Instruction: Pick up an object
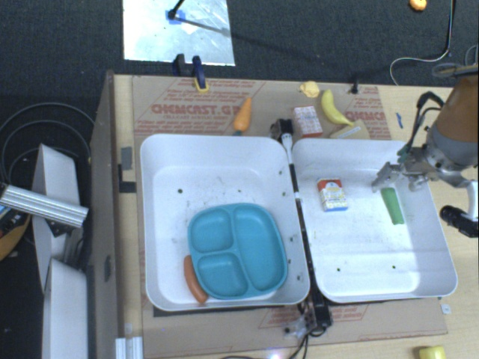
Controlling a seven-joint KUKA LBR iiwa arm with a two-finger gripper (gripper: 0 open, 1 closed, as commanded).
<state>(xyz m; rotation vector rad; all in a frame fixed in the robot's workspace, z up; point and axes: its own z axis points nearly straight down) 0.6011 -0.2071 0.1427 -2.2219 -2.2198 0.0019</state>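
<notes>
**Green block in reach, nothing lifted yet**

Green is the colour nearest our gripper (402,176), which hangs over the far right part of the right bin (419,279). Its two fingers look spread a little apart, one toward the small box side and one toward the bin's right wall, and we see nothing between them. The green block (392,205) lies flat on the bin floor just below the fingertips, long axis running roughly away from the camera, close to the tool but, as far as we can judge, not touched.

We read this as the approach step: the arm is placed above a candidate, and the grasp itself is not yet made. The next move, in our judgement, calls for lining the fingers across the block's narrow width, lowering until they straddle it, then closing. A slight offset could push the block aside instead of catching it.

As for contents, the right bin also holds a small orange-and-white box (331,194), lying left of the green block and well apart from it. The left bin (161,200) holds a blue divided plate (236,250), with an orange sausage-shaped piece (194,278) beside the plate's near left edge, against the bin wall.
</notes>
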